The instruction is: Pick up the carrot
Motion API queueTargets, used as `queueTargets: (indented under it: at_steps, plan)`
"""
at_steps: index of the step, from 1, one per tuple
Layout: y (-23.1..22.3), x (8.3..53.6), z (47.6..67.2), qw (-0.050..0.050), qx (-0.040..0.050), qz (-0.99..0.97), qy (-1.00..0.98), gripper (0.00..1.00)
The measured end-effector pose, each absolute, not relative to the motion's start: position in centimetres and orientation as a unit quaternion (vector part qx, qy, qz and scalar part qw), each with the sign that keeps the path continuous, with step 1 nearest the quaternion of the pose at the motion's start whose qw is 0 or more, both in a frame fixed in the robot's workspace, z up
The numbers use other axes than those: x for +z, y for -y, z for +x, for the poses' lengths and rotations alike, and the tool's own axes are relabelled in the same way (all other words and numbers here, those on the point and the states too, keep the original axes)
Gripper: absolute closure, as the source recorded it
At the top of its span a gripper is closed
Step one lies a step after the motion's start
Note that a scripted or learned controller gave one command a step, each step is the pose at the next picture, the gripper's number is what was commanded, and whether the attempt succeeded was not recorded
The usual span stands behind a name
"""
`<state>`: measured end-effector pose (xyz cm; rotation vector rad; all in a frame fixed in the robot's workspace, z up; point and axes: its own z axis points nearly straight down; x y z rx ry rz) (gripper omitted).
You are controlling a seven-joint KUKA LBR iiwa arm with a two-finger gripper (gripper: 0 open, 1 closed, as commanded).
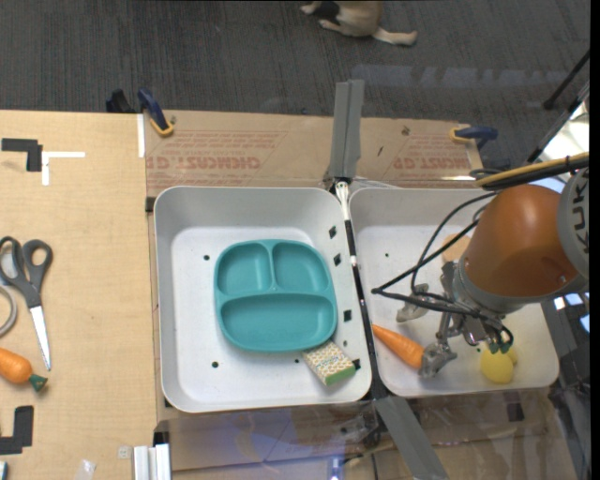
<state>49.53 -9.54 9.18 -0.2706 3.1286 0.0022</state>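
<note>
The bench [75,281] is showing a pale wood top on the left and a sheet of brown printed cardboard [244,155] lying under the far side of the bins, held by two blue clamps [155,111]. Beyond the bench, dark grey carpet [187,47] is running across the room, with something tan and furry [361,19] lying on it near the top edge; I cannot tell what it is.

Two white bins are sitting side by side. The left bin [178,375] is holding one teal divided plate [275,295] and one yellow-and-green sponge [331,364], which is lying just beside the plate's near corner. The right bin [394,225] is holding one carrot [397,345], lying near the bin's near-left corner with its thick end toward the dividing wall, and one yellow lemon-like fruit [497,364] near the near-right corner.

The arm [520,248], orange band uppermost, is hanging over the right bin with black cables [412,281] looping off it. The gripper [439,361] is pointing down just to the right of the carrot's narrow tip, between the carrot and the yellow fruit; its fingers are looking slightly spread with nothing between them.

Left of the left bin, one pair of grey-handled scissors [28,291] is lying on the wood, and a second carrot [16,367] is lying near the blades' tip.
</note>
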Motion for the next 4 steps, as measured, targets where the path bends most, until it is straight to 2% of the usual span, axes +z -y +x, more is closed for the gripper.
queueTargets:
  at_steps: [1, 2, 3, 4]
  plan:
    - [10.6, 9.2, 48.4, 0.001, 0.0001, -0.226, -0.974, 0.0]
    - [9.1, 9.3, 55.8, 0.003, 0.0001, -0.12, -0.993, 0.0]
    - [9.3, 9.3, 55.6, 0.002, 0.0003, -0.041, -0.999, 0.0]
    - [9.7, 10.3, 55.7, 0.005, -0.0019, -0.04, -0.999, 1.0]
